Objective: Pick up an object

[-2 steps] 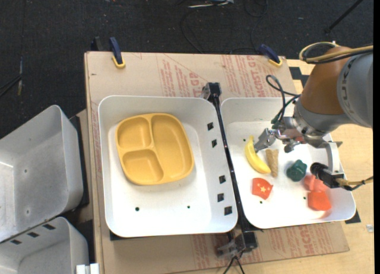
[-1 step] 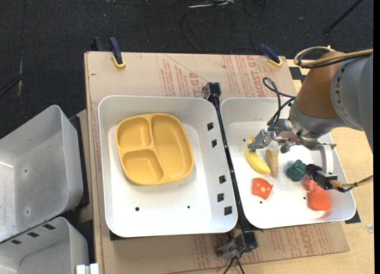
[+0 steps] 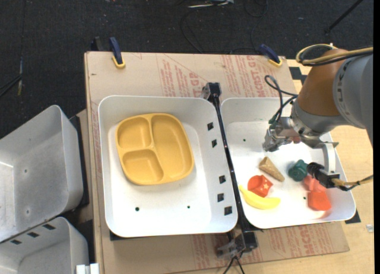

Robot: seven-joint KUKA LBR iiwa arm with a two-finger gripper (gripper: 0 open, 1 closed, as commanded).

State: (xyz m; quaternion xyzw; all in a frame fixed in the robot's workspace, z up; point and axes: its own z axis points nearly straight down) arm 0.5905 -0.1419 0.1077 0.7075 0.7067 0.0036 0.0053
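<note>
The right bin (image 3: 249, 112) holds several small toys: a tan cone-shaped piece (image 3: 271, 169), a red pepper-like piece (image 3: 260, 185), a yellow banana (image 3: 259, 200), a dark green piece (image 3: 297, 170) and an orange-red piece (image 3: 319, 198). My gripper (image 3: 274, 139) hangs low over the bin's bare upper middle, just above and behind the tan piece. Nothing shows between its fingers. The grey arm with its orange band (image 3: 320, 89) comes in from the right.
The left bin (image 3: 113, 207) carries a yellow three-compartment plate (image 3: 154, 148). A black divider (image 3: 222, 166) runs between the bins. Blue clamps (image 3: 117, 53) hold the cardboard base. White tubs (image 3: 35, 160) stand off the bench at the left.
</note>
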